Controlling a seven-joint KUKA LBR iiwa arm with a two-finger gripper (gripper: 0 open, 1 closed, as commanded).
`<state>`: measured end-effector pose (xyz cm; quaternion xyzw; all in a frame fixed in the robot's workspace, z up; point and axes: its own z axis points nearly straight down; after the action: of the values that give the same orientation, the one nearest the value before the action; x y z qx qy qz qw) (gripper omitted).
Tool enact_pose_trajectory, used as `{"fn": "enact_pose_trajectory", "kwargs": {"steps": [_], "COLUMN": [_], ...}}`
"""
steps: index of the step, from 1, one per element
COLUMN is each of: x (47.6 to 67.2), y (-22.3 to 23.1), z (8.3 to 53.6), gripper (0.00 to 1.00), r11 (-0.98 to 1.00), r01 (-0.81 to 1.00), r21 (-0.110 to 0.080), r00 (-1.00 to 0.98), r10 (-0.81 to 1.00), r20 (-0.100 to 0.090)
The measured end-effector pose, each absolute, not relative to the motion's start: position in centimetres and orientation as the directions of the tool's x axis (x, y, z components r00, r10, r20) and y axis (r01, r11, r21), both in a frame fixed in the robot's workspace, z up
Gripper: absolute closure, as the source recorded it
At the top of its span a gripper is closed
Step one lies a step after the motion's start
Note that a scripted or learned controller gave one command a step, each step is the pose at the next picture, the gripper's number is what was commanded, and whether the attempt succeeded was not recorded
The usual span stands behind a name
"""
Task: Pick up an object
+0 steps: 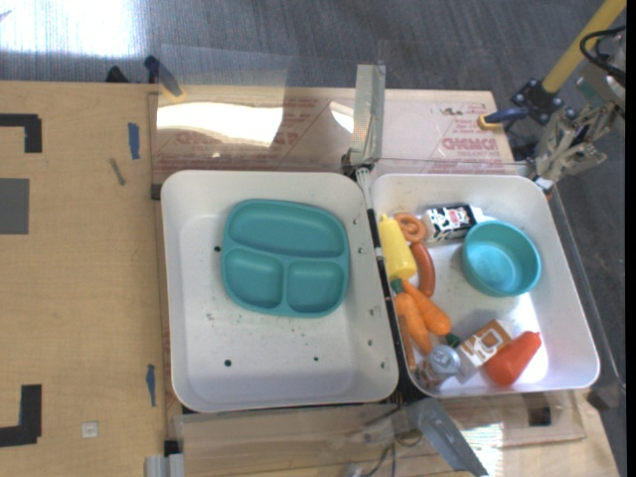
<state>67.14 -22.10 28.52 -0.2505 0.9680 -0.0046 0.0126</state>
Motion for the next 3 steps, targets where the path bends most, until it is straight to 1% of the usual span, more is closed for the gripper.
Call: {"fn": "enact_pose_trajectory", "kwargs": {"steps": [1,2,3], "x": [67.4,58.0,66.8], "y": [-22.0,-22.4,-22.1], "z": [29.9,23.0,23.0], "gripper": [1.00,1.00,1.00], "r11": [0.875,0.797,0.715], "r01": [-0.483,-0.604,-0.699], "r21": [-0.022,0.000,-0.005], "r00": [-0.875,-0.797,-0.715], "r10": [-0.484,-0.604,-0.699], "r20": [-0.033,-0.002,-0.007]}}
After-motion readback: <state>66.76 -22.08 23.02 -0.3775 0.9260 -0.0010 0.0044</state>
